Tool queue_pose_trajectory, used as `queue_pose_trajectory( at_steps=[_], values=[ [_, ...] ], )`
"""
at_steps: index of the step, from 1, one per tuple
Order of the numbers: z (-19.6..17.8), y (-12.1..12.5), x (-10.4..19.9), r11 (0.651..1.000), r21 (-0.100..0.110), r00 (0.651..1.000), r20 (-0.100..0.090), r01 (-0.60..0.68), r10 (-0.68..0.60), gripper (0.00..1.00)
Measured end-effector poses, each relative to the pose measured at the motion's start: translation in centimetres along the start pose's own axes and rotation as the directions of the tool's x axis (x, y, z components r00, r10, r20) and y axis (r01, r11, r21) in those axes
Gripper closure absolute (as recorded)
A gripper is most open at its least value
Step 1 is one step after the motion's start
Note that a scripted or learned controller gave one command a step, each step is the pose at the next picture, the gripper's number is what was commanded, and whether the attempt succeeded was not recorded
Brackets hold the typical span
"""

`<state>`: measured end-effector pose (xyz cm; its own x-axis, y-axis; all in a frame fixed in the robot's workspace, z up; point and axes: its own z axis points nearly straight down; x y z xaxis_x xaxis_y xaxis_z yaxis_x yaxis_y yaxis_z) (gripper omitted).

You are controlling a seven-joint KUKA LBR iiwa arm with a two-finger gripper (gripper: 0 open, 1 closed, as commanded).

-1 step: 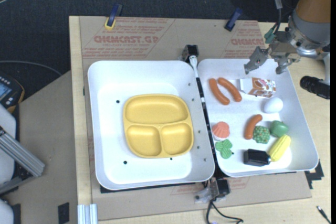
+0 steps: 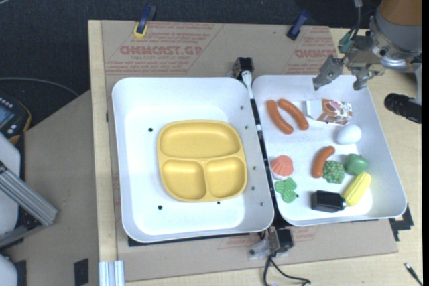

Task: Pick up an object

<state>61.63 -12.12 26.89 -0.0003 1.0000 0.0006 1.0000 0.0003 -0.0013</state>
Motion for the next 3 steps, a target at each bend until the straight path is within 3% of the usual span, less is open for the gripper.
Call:
queue_pose_trajectory(
  at_steps=[2, 3],
  values=[
    [12.1, 1.0, 1.0, 1.000, 0.006, 1.000, -0.001, 0.000, 0.000, 0.00],
    [17.8, 0.0, 1.7, 1.000, 0.007, 1.000, -0.002, -0.001, 0.001, 0.00]
  ],
)
